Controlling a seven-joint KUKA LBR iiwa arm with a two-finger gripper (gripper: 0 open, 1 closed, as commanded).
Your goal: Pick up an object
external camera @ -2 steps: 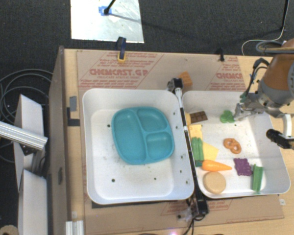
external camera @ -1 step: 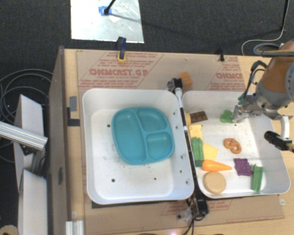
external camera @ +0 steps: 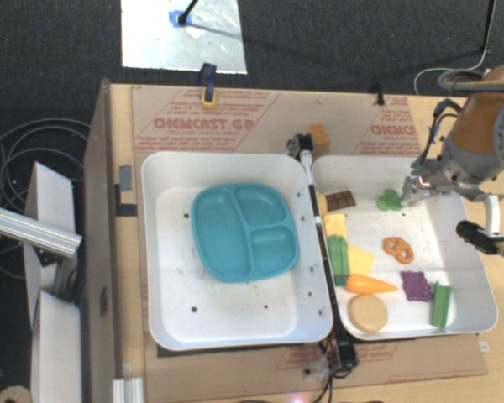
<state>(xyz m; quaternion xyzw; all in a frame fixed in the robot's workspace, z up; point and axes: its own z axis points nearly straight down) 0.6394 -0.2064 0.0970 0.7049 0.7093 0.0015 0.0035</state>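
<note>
The right bin [external camera: 470, 267] holds several toy foods: a green leafy piece [external camera: 390, 199], a brown chocolate bar [external camera: 340, 199], a pretzel [external camera: 397, 248], an orange carrot [external camera: 371, 285], a purple grape bunch [external camera: 417, 285], a green stick [external camera: 441, 303], a tan round cookie [external camera: 369, 312], a yellow wedge [external camera: 353, 254] and a green pod [external camera: 338, 255]. My gripper [external camera: 414, 188] hangs at the bin's upper right, just right of the green leafy piece. Its fingers are too small and dark to read.
The left bin [external camera: 172, 225] holds a teal divided plate [external camera: 244, 231]. An orange block [external camera: 319, 133] lies on the cardboard behind the bins. The grey arm [external camera: 479, 137] comes in from the right above the right bin's far corner.
</note>
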